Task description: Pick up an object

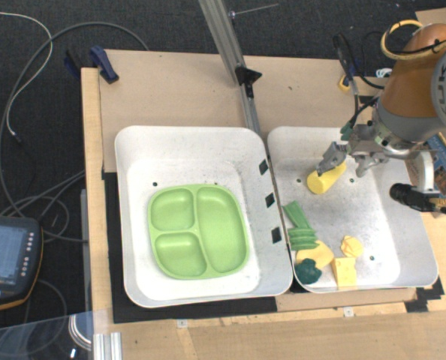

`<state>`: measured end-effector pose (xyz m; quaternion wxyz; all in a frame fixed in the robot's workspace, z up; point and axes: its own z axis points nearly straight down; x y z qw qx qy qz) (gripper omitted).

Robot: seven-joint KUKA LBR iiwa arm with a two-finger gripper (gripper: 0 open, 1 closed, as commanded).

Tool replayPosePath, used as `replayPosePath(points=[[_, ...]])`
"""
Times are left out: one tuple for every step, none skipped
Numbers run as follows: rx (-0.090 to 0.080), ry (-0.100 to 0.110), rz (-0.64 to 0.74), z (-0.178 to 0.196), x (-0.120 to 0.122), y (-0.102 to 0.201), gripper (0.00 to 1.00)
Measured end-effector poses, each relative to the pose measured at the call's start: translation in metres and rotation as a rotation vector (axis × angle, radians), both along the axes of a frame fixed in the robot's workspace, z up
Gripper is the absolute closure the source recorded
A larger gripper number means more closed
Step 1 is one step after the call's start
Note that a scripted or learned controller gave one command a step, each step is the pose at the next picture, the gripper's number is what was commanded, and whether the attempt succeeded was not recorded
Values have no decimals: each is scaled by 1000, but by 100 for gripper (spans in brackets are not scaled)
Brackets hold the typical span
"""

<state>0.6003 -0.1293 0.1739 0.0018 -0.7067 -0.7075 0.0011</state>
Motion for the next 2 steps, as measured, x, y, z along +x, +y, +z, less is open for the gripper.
replayPosePath(points=[[0, -2, -1, 1, 0, 0, 0], [3, 4, 4, -86, 22, 49, 0]])
